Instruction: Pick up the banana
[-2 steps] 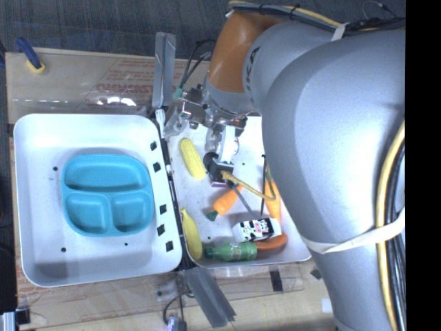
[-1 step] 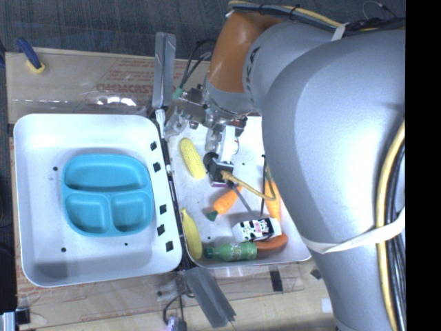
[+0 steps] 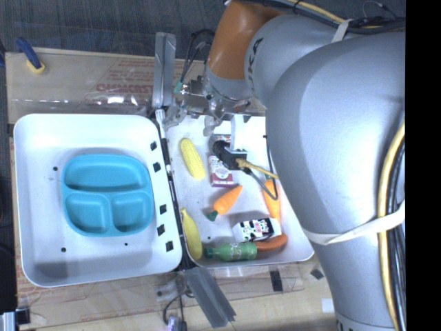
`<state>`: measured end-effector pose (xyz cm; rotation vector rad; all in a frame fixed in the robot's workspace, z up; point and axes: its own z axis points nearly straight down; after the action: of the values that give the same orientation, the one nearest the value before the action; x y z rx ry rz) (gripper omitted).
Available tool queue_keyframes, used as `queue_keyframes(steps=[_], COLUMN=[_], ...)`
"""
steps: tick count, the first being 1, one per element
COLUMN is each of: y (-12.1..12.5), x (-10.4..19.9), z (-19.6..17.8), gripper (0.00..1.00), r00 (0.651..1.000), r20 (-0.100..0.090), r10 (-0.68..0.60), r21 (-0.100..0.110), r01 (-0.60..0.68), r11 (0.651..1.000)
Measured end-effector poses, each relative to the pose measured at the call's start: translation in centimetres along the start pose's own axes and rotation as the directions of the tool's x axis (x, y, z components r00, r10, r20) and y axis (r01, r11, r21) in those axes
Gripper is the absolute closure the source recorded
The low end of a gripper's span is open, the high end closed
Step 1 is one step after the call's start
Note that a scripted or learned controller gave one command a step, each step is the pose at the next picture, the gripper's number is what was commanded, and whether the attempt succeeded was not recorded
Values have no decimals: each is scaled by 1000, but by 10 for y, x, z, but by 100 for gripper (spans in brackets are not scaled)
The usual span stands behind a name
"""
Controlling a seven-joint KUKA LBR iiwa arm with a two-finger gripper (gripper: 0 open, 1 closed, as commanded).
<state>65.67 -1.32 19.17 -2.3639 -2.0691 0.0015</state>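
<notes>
The banana (image 3: 191,234) is smooth and yellow. It lies along the left wall of the right bin (image 3: 298,251), near that bin's front corner, just left of a green bottle (image 3: 231,252). My gripper (image 3: 219,126) hangs at the far end of the same bin under the orange-banded wrist, above the bin floor beside a yellow corn cob (image 3: 192,158). It is well away from the banana, and nothing shows in its grasp.
The right bin also holds a carrot (image 3: 228,199), a small maroon carton (image 3: 221,172), a black-and-white box (image 3: 253,229) and orange items (image 3: 274,204) by the right wall. The left bin (image 3: 34,185) holds a blue divided tray (image 3: 107,193). The arm covers the right side.
</notes>
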Motion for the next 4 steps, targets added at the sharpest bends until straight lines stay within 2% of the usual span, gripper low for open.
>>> queue_keyframes(steps=[1, 2, 3, 4], y=[-31, -55, -61, -30], x=[12, -14, -41, -85], z=[-41, 1, 1, 94], gripper=[0, 0, 0, 0], r00=[961, 953, 960, 973], r20=[-2, -1, -1, 1], r10=[-275, -303, -280, -231], r21=[3, 4, 4, -10], r01=[275, 303, 280, 231], r11=[961, 953, 960, 973])
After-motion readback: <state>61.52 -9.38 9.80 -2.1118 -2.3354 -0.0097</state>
